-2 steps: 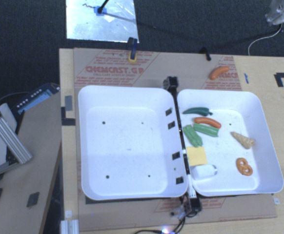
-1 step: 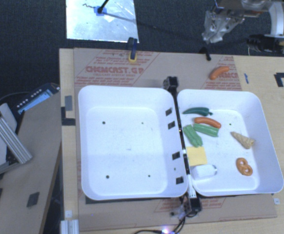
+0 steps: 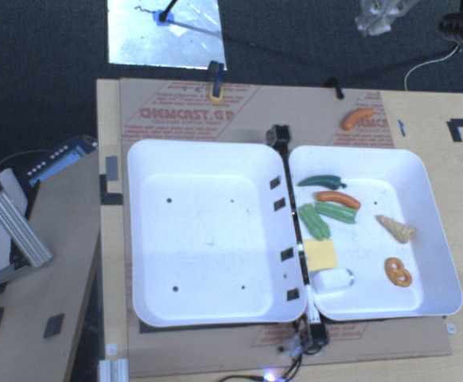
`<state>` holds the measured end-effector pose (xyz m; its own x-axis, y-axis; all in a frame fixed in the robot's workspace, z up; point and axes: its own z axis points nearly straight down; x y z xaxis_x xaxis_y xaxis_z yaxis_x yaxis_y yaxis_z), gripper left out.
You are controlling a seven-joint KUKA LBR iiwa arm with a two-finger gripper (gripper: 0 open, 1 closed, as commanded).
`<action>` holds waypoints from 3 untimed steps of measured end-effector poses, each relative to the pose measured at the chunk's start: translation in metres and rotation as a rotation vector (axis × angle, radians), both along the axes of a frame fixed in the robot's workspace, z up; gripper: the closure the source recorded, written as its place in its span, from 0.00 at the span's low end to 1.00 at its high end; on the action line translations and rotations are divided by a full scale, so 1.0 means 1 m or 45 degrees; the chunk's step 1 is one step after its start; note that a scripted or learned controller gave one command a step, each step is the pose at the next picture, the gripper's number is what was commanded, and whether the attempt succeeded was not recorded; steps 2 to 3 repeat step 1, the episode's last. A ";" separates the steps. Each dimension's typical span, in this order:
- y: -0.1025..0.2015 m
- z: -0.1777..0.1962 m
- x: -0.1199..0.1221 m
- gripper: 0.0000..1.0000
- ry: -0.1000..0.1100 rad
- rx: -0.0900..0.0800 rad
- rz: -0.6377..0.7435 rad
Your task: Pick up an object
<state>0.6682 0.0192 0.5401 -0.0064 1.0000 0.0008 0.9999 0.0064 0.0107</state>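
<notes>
Two shallow white bins side by side on the counter (image 3: pixel 422 110), on a brown sheet printed in red. Left bin (image 3: pixel 208 233) showing bare white floor with a few small dark dots. Right bin (image 3: pixel 434 237) holding the candidates for picking: a dark green pepper-like piece (image 3: pixel 321 181) near the far left corner, just in front of it an orange sausage shape (image 3: pixel 337 200), then two green pods, one (image 3: pixel 336 212) just beside the sausage and another (image 3: pixel 313 221) slanting toward the divider. A yellow square slab (image 3: pixel 321 255) close to the divider, with a whitish item (image 3: pixel 332 278) right below it, hard to make out against the bin. A tan cone-like piece (image 3: pixel 396 228) toward the right wall, and a small orange pretzel shape (image 3: pixel 398 272) nearer the front right corner, well apart from the green pieces. Another orange sausage (image 3: pixel 358 118) lying outside the bins, on the sheet beyond the right bin's far edge. Tool (image 3: pixel 380 13) blurred at the top of the view, high above and beyond the right bin, touching nothing in the bins; cannot tell how wide it stands, and nothing seen in its grasp.
</notes>
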 end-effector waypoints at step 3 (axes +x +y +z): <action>0.058 -0.107 0.000 1.00 0.025 0.000 0.004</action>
